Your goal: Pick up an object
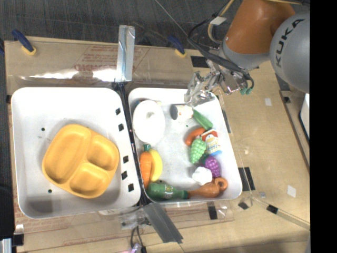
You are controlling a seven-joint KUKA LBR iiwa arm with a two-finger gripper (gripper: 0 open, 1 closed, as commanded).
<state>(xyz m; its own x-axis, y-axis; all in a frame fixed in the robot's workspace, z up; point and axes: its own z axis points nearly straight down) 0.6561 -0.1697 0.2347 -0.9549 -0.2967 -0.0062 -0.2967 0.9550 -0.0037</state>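
Note:
My gripper [199, 93] hangs over the far edge of the right bin [230, 141], its metal fingers spread and nothing between them. Just below it lies a small white cup [182, 112] on its side, apart from the fingertips. Close by are a white bowl [148, 121] and a green pepper [202, 119]. Further toward the front lie an orange-red piece [192, 136], a green bunch [197, 149], a small carton [212, 143], purple grapes [212, 166], a white lump [201, 175], a brown drumstick [213, 187], a green bottle [166, 191], a carrot [145, 165] and a banana [156, 164].
The left bin [23, 109] holds a yellow divided tray [80, 159]. A silver strip [125, 54] stands at the divider between the bins. The arm's orange band [258, 22] and cables hang over the bench at the back right.

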